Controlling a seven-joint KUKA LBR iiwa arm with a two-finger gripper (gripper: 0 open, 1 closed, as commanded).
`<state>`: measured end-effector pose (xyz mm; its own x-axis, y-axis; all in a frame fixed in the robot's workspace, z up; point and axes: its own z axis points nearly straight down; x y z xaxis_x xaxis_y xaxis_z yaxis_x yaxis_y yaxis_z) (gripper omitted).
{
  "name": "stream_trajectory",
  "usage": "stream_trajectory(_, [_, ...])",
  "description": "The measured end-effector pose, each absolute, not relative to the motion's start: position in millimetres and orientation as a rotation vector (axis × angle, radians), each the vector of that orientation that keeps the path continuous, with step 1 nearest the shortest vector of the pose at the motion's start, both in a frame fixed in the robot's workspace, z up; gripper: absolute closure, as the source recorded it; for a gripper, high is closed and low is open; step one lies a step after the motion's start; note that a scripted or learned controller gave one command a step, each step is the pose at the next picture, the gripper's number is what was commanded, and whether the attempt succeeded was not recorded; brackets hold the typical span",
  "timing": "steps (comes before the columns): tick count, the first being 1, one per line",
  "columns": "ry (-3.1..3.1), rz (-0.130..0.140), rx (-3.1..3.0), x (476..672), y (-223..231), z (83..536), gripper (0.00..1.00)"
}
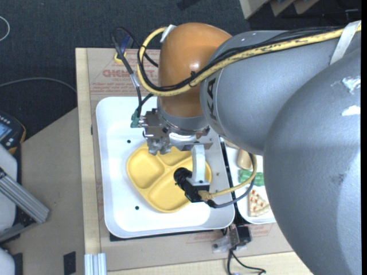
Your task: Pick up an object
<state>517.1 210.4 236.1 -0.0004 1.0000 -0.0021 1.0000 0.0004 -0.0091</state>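
A yellow divided tray [153, 179] lies in the left white bin [114, 171], around the centre of the frame. The grey arm [275, 96] with its orange band [189, 62] covers the upper right, and the claw [172, 145] hangs over the tray's upper edge. The right bin [243, 213], at lower right, holds a slice-shaped toy [258, 201] and something green [258, 179].

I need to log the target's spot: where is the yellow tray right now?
The yellow tray lies in the left white bin, toward its right side, directly beneath the gripper.
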Motion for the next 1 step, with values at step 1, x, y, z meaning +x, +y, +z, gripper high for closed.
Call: stream_trajectory(1, [-2.22, 0.01, -2.218, 556.2, 224.6, 171.2, 1.0])
